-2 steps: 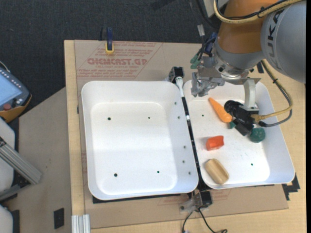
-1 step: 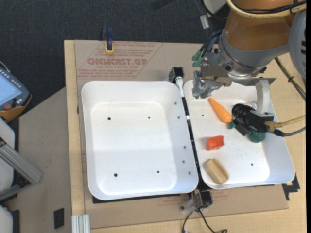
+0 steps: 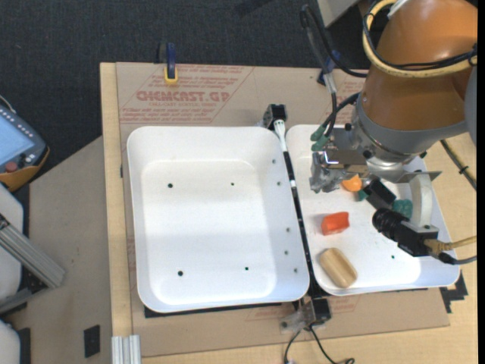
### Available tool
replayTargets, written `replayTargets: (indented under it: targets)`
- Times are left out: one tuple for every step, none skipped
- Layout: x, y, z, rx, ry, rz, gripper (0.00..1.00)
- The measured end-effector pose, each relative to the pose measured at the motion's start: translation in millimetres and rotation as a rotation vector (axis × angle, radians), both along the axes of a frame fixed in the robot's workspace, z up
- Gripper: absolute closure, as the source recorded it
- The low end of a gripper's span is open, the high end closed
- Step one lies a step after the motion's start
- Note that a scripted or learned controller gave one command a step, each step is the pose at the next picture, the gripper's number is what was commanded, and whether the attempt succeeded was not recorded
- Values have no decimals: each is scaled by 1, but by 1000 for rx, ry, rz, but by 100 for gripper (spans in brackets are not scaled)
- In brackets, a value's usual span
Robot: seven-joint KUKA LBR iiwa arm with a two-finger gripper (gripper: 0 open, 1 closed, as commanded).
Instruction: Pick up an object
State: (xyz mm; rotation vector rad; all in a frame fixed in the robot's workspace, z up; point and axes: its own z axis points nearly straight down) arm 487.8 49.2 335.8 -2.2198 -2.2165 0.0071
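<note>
Over the far left part of the right bin (image 3: pixel 373 273), the tool (image 3: pixel 324 174) hangs low beneath the grey arm (image 3: pixel 402 120) and its broad orange band (image 3: pixel 424 29). Whether the tool is wide or narrow cannot be told from this angle, and nothing can be seen held in it.

Just to the right of the tool lies a small orange piece (image 3: pixel 351 183); whether the two touch cannot be made out. Nearer than that, in the middle of the same bin, sits a red block (image 3: pixel 336 222), apart from the tool. Nearer again, close to the bin's near rim, a tan rounded cylinder (image 3: pixel 337 268) lies at a slant. To the right of the orange piece a teal-green thing (image 3: pixel 402 208) shows, partly hidden by the arm's hardware.

The left bin (image 3: pixel 204 233) stands beside the right one, and their rims meet along a dark strip. Both bins rest on a brown cardboard sheet with red lettering (image 3: pixel 189 89) that covers the bench. A blue and yellow clamp (image 3: pixel 170 63) grips the sheet's far edge.
</note>
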Motion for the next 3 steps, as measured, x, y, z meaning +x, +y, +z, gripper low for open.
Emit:
replayTargets:
  targets:
    - [3,39,44,1,-12,6,100]
    - [-9,75,-31,0,-1,4,100]
    - [14,13,13,-1,-13,-5,100]
